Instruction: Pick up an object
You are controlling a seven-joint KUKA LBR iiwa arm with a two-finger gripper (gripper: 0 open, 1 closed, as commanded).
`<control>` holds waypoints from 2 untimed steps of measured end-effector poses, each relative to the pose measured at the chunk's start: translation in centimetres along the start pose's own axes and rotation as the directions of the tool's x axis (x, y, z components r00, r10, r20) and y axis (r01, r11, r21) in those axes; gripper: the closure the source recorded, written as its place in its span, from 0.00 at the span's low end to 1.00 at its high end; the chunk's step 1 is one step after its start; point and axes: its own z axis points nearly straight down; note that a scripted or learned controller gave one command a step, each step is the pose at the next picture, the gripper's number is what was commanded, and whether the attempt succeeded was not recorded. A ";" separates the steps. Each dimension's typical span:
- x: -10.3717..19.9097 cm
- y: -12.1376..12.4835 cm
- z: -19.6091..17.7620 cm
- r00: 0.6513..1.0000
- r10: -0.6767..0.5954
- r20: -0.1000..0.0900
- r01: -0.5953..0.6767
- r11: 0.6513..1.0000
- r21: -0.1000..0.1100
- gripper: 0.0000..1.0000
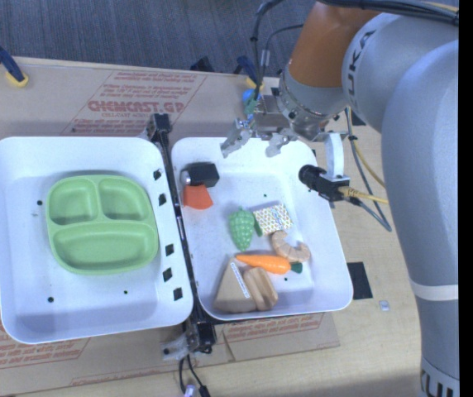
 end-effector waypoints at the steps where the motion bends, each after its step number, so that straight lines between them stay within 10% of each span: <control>1: -0.9 -0.2 14.6 0.956 -0.293 0.003 0.293 0.956 -0.013 0.00; 2: -0.5 2.4 14.6 0.882 -0.471 0.005 0.471 0.882 -0.008 0.00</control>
